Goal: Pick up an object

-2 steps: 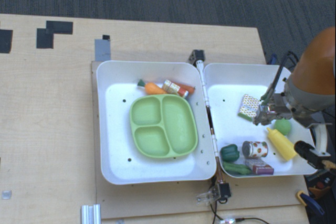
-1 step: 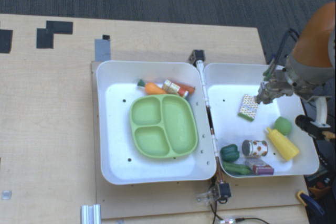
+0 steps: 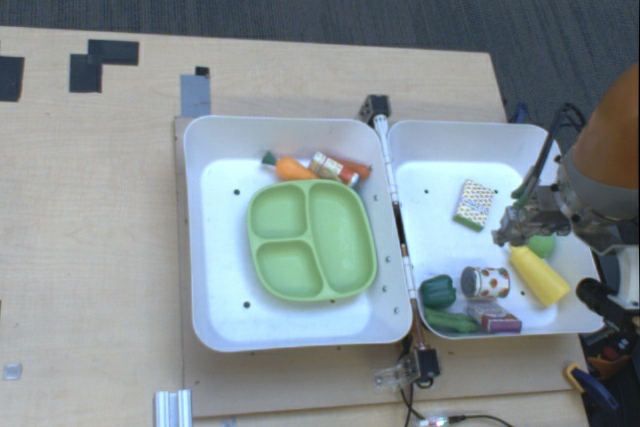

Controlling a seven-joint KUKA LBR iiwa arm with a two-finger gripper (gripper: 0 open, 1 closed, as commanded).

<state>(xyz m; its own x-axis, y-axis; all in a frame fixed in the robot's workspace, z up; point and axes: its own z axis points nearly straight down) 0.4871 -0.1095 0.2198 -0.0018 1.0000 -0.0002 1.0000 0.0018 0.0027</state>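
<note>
Objects lay in the right bin (image 3: pixel 440 147): along its near edge a green pepper (image 3: pixel 437 291), a small can (image 3: pixel 486 283) and a yellow bottle (image 3: pixel 539 276), and farther back a patterned packet (image 3: pixel 475 204). The gripper (image 3: pixel 518 227) hung low over that bin's right side beside a green ball (image 3: pixel 541 244); its fingers could not be told apart. In the left bin (image 3: pixel 215 215) sat a green tray (image 3: pixel 311 241), with a carrot (image 3: pixel 295 170) behind it
</note>
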